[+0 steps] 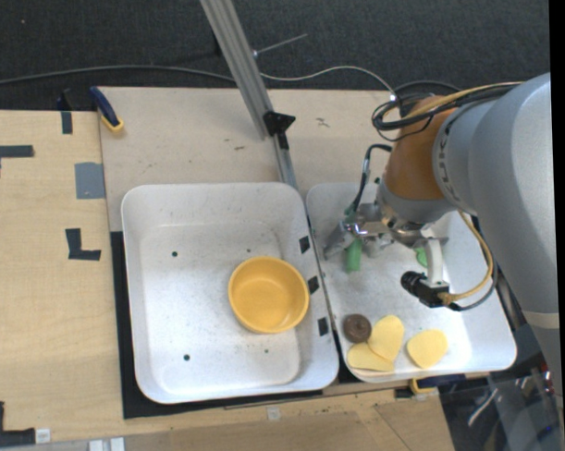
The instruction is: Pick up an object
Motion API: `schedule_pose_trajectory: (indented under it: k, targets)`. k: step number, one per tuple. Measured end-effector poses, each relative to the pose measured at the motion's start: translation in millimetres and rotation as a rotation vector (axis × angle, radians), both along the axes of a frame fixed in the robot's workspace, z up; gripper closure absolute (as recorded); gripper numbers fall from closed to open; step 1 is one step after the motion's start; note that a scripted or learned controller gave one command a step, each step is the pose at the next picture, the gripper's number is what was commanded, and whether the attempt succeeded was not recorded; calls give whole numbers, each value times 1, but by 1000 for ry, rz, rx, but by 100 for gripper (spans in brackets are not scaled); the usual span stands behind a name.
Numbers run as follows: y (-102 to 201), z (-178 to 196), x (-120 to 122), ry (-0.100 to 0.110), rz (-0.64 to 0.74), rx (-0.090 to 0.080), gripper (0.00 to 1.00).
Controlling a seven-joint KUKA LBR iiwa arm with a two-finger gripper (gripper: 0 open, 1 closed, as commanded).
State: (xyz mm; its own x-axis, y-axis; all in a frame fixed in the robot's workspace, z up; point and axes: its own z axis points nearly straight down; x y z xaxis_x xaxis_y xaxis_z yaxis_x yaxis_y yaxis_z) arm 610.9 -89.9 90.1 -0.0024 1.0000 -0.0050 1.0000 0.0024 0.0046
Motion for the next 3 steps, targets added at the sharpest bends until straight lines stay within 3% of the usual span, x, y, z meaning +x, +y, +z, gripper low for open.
schedule_pose_trajectory:
  k: [1, 3]
  targets:
    - [2, 8, -2, 7, 0, 4, 100]
    - [-1, 124, -16, 0, -1, 4, 100]
